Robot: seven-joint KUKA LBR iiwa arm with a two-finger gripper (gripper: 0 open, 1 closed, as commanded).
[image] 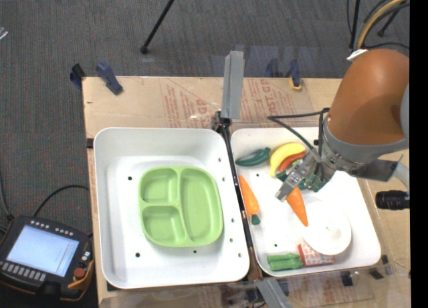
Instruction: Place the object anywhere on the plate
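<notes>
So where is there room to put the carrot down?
The green plate has three bare compartments, and white floor of the left bin rings it. The right bin is crowded: pepper, banana, two carrots, a white dish and the gripper.

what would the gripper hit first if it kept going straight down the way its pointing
Most likely the carrot directly under the gripper; its top sits at the fingertips. From this slanted view I cannot tell whether they already touch. Below the carrot lies the right bin floor.
</notes>
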